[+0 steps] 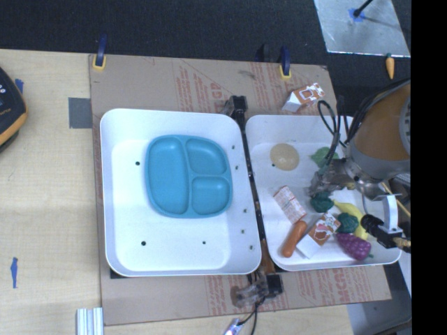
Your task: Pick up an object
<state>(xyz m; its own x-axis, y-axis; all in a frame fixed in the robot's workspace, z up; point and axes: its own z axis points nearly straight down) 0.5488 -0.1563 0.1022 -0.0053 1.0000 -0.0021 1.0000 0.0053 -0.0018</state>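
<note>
White plastic forms both shallow bins. The left white bin (119,187) holds a light-blue plastic divided plate (187,174) with three compartments, lying flat near its middle. The right white bin (269,135) holds the small toy items: a round tan disc-shaped piece (285,156) near its upper middle, a small white-and-red wrapped packet (288,203) lying tilted below that, an orange toy carrot (295,236) slanting toward the bin's lower edge, a small red-and-white carton (323,230) just beside the carrot, a dark teal lump (322,203), a yellow banana-like piece (347,211), a green lump (348,223) touching it, and a purple toy grape bunch (354,246) near the lower right corner. The grey arm's two-finger gripper (326,181) sits low over the teal lump; whether it is spread or closed I cannot tell. Another small red-and-white carton (304,98) lies on the brown cardboard (181,82) above the right bin.
</note>
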